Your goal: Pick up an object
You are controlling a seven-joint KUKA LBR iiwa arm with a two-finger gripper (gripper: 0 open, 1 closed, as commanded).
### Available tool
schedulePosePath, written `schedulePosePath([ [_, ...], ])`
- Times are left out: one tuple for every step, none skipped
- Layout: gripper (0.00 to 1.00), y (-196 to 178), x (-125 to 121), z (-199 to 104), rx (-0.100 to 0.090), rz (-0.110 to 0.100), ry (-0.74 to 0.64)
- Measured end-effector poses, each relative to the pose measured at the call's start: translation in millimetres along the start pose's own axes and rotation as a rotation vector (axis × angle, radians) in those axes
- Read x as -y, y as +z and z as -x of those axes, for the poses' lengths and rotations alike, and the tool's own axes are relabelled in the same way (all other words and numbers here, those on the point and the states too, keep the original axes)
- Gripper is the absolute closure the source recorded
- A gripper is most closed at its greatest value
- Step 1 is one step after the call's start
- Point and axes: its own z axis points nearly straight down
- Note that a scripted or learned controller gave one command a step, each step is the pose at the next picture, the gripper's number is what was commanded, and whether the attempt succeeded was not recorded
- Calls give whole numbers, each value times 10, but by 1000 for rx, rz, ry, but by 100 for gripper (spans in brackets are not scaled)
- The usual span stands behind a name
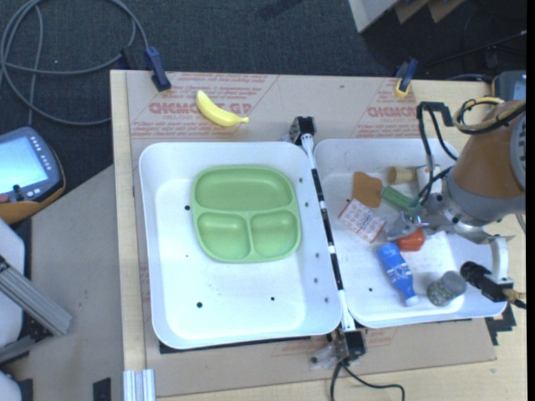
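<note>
A green divided plate [247, 213] lies in the left bin [167, 307], left of the right bin [368, 312]. In that right bin the gripper [411, 224] sits low among a red-print packet [361, 220], blue tube [395, 271] and orange piece [410, 241]. I cannot tell how its jaws stand.

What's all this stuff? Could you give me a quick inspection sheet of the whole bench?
Surface: wooden bench bearing a left bin and a right bin.
Job's things: right bin holds a blue tube, red-patterned packet, brown card, green piece, orange piece, grey lump.
Clutter: green tray in left bin; banana on the bench behind it.
Claw: low among the right bin's things; hold unclear.
Cables: black loop on the floor; wires on the arm.
Surroundings: screen at left, dark floor.
</note>
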Motion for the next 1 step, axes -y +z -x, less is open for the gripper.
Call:
schedulePosePath([
  [100,-908,-286,-777,0,1,-2],
])
